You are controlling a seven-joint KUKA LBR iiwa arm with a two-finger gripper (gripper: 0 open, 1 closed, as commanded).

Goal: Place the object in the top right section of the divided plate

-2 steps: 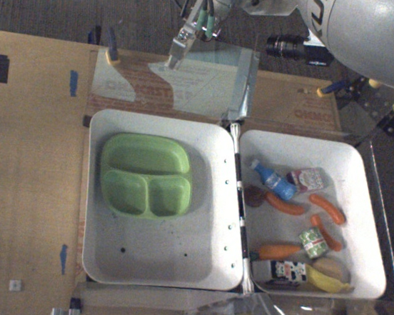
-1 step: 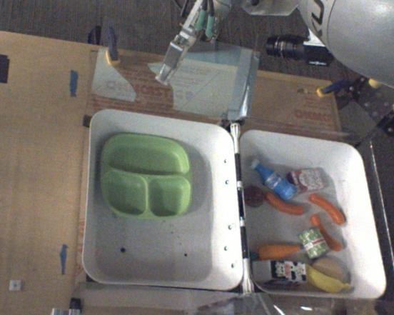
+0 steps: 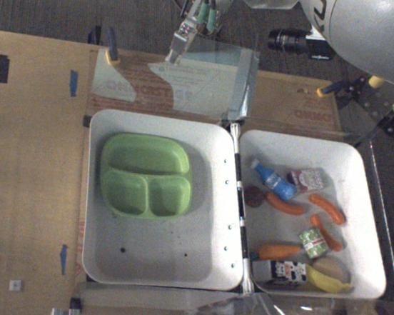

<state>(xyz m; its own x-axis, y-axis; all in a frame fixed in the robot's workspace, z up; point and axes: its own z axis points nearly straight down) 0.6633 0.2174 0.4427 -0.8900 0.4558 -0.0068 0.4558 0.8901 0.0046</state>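
Note:
A green divided plate (image 3: 146,177) lies in the upper left part of the left bin (image 3: 162,257), with one long section at the back and two small ones at the front; nothing lies in any of them. My gripper (image 3: 178,45) hangs high over the bench behind the left bin, well apart from the plate and from the toys. Nothing shows at its tip. The right bin (image 3: 370,212) holds the loose objects: a blue bottle (image 3: 275,180), a pink packet (image 3: 308,179), a carrot (image 3: 286,205) and an orange sausage (image 3: 327,208).
The right bin also holds a green carton (image 3: 312,242), a second carrot (image 3: 278,252), a dark carton (image 3: 284,271), a banana (image 3: 328,281) and a brown round piece (image 3: 253,195). A ridge (image 3: 236,216) divides the two bins. A clear sheet (image 3: 193,80) lies behind the left bin.

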